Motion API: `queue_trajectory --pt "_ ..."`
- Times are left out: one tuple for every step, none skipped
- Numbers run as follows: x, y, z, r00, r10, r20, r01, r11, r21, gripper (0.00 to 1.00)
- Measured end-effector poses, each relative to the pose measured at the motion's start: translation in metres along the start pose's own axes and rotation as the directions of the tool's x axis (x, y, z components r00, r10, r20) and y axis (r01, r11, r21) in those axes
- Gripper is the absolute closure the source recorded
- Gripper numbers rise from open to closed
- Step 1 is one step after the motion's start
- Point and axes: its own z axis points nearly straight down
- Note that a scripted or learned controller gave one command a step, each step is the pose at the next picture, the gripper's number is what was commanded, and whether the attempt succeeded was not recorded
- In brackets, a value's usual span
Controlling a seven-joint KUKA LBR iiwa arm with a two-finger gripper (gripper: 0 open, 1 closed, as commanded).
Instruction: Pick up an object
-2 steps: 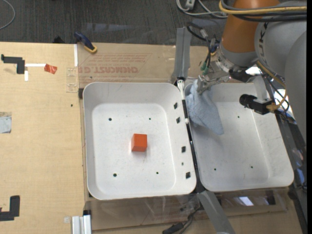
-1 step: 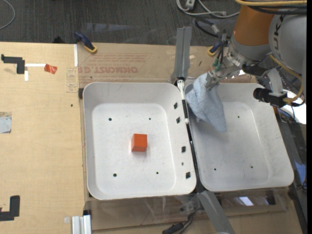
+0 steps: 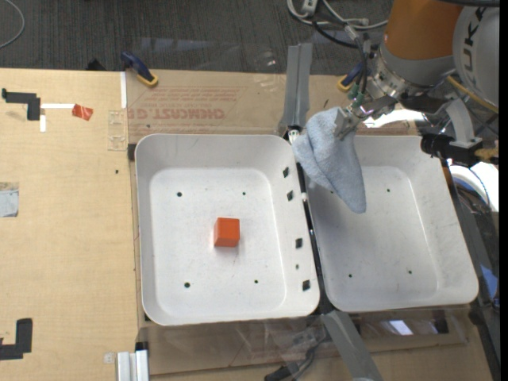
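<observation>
Spanning a cardboard-topped bench (image 3: pixel 63 213), two white bins (image 3: pixel 159 292), dark carpet (image 3: pixel 198 14) behind

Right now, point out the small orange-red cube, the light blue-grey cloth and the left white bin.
small orange-red cube (image 3: pixel 227 232), camera view, top face.
light blue-grey cloth (image 3: pixel 333 163), camera view, middle fold.
left white bin (image 3: pixel 163 284), camera view, bare floor.

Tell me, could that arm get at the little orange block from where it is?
Probably yes. The orange block sits alone in the left bin, nothing over it. But the tool seems to have a grey cloth hanging from it, which could hinder a grab.
</observation>
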Motion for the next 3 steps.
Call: queue_trajectory --pt "-0.031 -0.008 0.079 0.989 0.146 -0.001 -0.146 0.989 0.004 1.0" --pt "-0.036 0.009 0.098 0.993 0.114 0.001 -0.114 0.993 0.001 1.0" --pt "-0.037 0.009 0.089 0.993 0.114 0.002 -0.114 0.993 0.002 1.0"
